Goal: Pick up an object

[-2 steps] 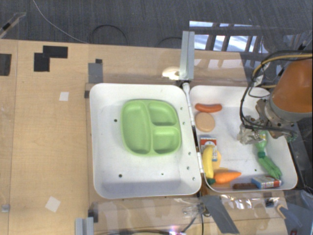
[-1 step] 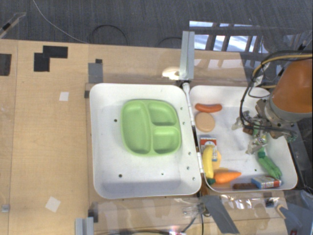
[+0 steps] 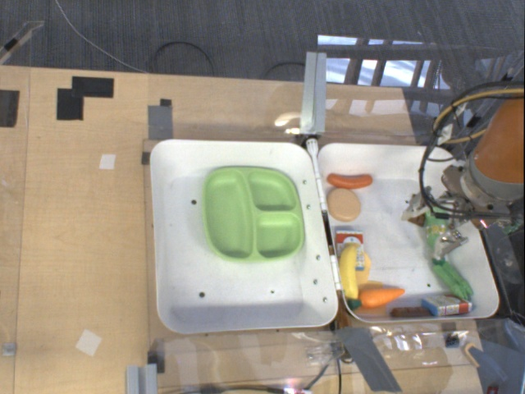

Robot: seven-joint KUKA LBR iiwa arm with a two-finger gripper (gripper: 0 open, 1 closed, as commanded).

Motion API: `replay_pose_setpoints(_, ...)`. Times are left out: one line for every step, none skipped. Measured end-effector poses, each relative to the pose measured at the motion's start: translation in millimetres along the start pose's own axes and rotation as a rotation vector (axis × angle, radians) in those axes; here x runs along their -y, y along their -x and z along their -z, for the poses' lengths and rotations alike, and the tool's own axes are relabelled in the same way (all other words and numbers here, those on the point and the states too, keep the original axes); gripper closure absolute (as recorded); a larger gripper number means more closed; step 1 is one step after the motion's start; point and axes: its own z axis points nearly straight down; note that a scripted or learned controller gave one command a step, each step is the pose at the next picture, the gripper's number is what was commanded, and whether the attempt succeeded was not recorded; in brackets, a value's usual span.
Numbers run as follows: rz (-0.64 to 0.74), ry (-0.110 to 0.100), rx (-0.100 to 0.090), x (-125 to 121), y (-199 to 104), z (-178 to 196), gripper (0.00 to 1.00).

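Note:
My gripper hangs low over the right side of the right bin, below the orange-banded wrist. Just under and in front of it lies a green pod-shaped toy, its upper end right at the gripper's tip. Along the bin's left side lie a red sausage, a tan round bun, a small red and white box, a yellow banana and an orange carrot. A brown bar and a blue, white and red box rest at the front wall.
The left bin holds a green divided plate. A metal post stands behind the seam between the bins. Cables loop around the arm at the right edge. Bare white floor shows in the middle of the right bin.

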Motion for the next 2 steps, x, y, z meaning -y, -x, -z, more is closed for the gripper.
replay_pose_setpoints(0.005, -0.003, 0.004, 12.5, 25.9, -33.8, 0.0)
replay_pose_setpoints(0.002, -0.002, 0.005, 8.3, 19.8, -34.1, 0.0)
